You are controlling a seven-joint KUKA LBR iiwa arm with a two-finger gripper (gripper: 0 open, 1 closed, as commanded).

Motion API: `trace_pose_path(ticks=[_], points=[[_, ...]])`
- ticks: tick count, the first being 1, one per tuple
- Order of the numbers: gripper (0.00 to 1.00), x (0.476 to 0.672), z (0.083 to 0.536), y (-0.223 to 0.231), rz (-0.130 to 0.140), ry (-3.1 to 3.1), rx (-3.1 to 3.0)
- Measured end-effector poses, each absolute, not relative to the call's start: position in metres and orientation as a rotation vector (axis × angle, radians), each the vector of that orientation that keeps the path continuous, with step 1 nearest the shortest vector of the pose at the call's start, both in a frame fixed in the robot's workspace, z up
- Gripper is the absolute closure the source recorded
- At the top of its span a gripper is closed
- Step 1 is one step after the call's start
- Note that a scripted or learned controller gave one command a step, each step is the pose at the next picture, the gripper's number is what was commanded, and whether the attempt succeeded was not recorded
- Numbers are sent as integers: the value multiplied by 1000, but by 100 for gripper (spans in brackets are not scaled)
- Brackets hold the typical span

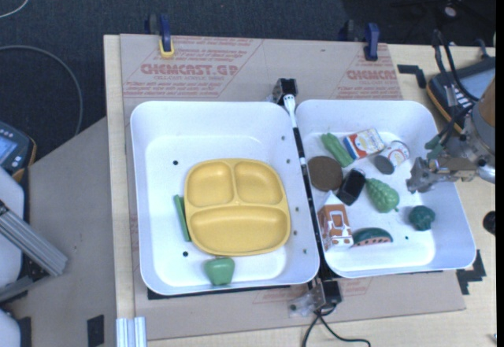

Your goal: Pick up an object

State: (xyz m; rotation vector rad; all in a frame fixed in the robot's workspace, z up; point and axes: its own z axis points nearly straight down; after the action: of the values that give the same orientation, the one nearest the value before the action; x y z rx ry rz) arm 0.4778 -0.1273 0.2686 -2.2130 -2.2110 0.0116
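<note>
My gripper (421,180) hangs over the right side of the right bin (449,252), open with nothing between its fingers. A dark green knobbly ball (422,217) lies just below it in the view. To its left sits a light green textured fruit (382,194). Further left in that bin are a black block (351,186), a brown disc (324,172), a green pod (339,149), a red and white packet (364,141), a small grey piece (382,164), an orange and white box (336,226) and a watermelon slice (372,237).
The left bin (150,180) holds a yellow divided plate (236,206), a green stick (182,217) at its left edge and a green pepper (220,269) near the front wall. Blue clamps (164,32) grip the board at the back. Cables and gear lie at the right.
</note>
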Motion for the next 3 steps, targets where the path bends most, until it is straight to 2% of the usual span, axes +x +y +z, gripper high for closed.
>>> trace_pose_path(ticks=[1,2,3], points=[[100,487,232,12,3,-2232,-2197],[100,488,446,-7,-25,-2234,-2230],[100,477,228,3,19,-2210,-2214]])
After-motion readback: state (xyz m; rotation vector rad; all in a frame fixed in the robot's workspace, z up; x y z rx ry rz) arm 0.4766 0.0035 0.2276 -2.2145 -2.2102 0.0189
